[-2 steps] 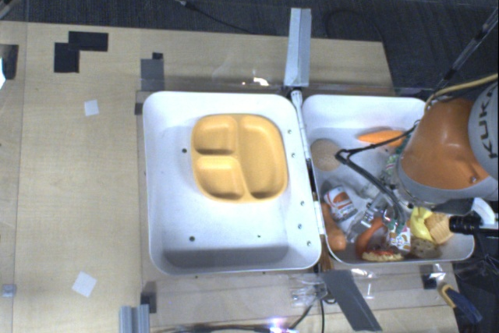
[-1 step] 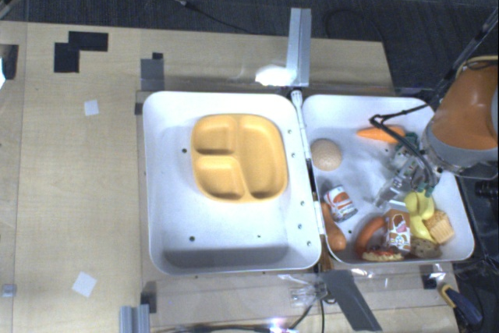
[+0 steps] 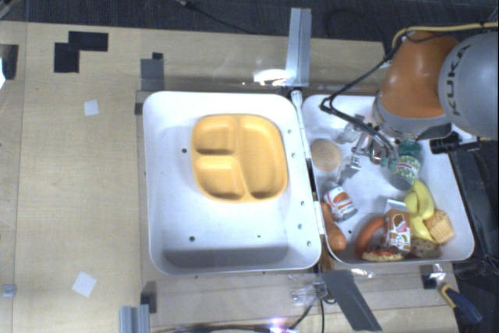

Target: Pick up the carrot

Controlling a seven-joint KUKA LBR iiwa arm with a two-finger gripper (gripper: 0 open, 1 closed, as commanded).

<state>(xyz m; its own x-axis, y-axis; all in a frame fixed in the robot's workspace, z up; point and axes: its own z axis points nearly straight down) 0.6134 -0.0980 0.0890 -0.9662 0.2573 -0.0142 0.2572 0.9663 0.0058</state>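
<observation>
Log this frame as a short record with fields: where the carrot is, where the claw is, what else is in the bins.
carrot: lying along the left wall of the right bin, near its front corner
claw: above the right bin's rear half, apart from the carrot
near the carrot: small can, sausage
left bin: yellow divided plate
task state: carrot not yet picked up

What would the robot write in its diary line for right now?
arm: over right bin | gripper: above food pile, holding nothing seen | carrot: lying by bin's left wall, untouched | yellow tray: left bin
</observation>
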